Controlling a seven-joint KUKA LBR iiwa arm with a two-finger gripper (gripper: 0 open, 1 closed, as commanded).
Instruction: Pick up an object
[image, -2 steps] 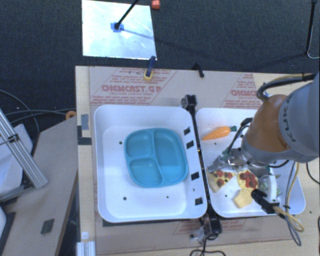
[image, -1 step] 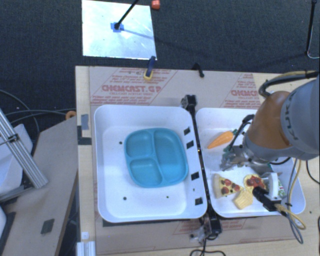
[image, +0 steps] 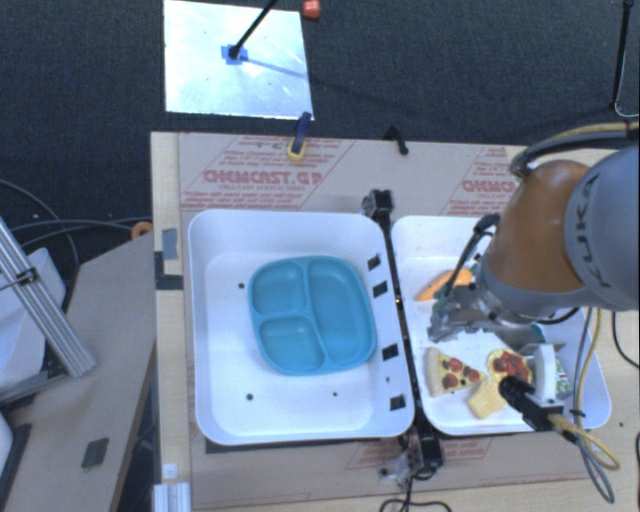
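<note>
The gripper (image: 447, 322) is hanging over the right bin (image: 420, 235), just above the pizza slice (image: 452, 372); its grip state is unclear.

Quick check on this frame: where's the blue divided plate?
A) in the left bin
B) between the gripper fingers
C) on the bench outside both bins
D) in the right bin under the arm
A: the blue divided plate lies flat in the middle of the left bin, while the gripper is over the right bin, near the pizza slice.
</note>
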